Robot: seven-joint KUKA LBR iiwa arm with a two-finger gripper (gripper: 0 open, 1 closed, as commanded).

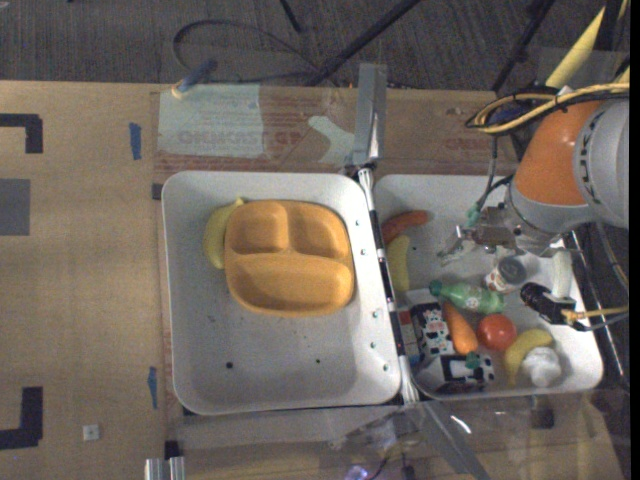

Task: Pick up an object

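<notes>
While the hand point(487, 236), fingers' state hard to tell, hangs here, tan wooden worktop point(80, 298) spreads left, dark carpeted floor point(130, 18) beyond.

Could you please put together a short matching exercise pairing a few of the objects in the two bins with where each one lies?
Things:
1. orange divided plate
2. tomato
3. green bottle
4. claw

Places:
A. right bin, upper part, above the toys
B. left bin, over a yellow item
C. right bin, beside a banana
D. right bin, lying just above the carrot

Pairs: 1-B, 2-C, 3-D, 4-A
</notes>
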